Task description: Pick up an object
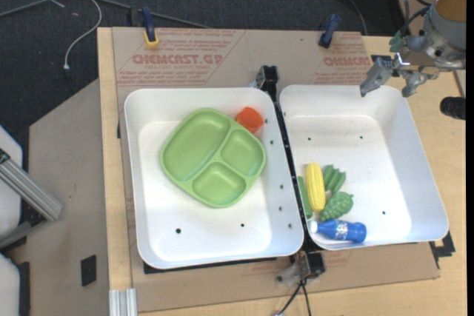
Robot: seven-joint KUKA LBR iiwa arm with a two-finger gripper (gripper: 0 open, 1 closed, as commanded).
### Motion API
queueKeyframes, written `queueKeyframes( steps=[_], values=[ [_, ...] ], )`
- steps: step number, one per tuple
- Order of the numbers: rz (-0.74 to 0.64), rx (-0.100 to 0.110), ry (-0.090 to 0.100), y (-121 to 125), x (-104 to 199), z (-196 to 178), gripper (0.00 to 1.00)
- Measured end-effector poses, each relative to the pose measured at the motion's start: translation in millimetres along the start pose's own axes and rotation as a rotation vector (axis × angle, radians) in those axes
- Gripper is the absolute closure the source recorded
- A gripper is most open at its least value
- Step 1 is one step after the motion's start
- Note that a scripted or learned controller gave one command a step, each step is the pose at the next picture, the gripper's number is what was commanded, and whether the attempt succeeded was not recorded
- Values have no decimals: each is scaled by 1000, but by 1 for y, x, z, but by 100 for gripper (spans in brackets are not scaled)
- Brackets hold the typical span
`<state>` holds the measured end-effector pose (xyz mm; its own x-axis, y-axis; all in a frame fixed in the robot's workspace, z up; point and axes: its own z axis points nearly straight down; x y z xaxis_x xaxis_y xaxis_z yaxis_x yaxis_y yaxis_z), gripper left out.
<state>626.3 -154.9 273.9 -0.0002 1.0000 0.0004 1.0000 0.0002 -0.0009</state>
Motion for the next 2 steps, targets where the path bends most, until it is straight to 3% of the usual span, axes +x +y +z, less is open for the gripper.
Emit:
queueKeyframes(
  steps=[2],
  values=[
    [1, 5, 1, -3, -6, 121, 0]
  ],
)
